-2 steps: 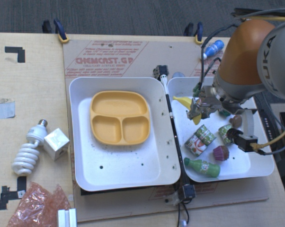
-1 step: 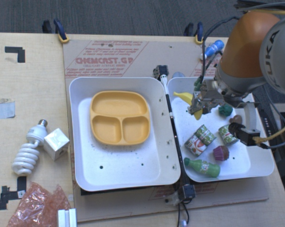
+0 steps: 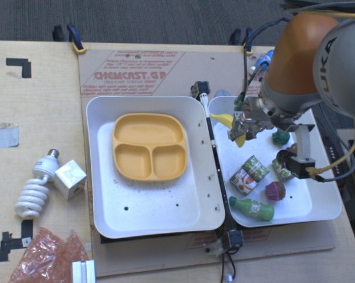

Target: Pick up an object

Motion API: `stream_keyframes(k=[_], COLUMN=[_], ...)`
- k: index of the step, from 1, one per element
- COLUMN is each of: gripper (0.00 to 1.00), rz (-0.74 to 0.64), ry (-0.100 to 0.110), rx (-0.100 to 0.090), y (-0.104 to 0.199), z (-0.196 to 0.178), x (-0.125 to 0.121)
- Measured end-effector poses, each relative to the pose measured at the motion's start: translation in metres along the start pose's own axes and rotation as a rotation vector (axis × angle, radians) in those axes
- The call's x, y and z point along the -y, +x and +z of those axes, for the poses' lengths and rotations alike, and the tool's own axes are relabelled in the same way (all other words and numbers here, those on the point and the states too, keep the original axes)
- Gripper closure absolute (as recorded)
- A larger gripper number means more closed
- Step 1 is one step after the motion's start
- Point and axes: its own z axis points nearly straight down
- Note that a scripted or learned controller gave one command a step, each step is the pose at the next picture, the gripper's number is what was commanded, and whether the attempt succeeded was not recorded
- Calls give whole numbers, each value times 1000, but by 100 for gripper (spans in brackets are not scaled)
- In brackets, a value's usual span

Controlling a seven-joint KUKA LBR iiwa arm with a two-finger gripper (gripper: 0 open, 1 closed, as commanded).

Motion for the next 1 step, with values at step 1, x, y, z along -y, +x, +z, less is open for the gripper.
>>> stream_keyframes(k=[1], gripper=[100], rz=[0], ry=[0], rx=[0], y=[15], z=[-12], x=[-12])
